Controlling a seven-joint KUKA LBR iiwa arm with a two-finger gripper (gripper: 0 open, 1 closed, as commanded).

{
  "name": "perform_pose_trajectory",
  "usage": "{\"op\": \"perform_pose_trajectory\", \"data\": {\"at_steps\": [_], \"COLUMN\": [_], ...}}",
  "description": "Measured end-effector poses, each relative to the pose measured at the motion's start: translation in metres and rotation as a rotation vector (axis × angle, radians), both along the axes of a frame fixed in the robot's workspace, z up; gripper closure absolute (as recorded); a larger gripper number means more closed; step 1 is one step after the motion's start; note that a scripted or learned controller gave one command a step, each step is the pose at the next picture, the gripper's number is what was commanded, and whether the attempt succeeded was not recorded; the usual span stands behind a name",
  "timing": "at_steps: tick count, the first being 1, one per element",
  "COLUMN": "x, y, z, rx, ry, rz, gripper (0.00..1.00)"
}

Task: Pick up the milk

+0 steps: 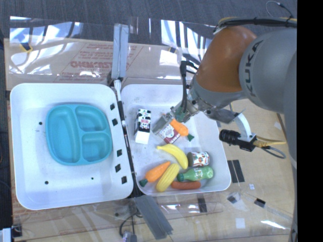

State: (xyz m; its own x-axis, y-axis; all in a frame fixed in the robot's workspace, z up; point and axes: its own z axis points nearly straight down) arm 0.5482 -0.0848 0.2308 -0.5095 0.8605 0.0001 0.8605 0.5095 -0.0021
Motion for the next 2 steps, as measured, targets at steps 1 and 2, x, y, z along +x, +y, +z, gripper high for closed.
{"op": "perform_pose_trajectory", "data": {"at_steps": [1, 2], "x": [0.038, 0.042], "y": [-0.024, -0.014], "z": [-0.08, -0.105], "rx": [0.002, 0.001], "ry": [0.003, 0.004], "rz": [0.146, -0.075], "gripper": [0.0, 0.0]}}
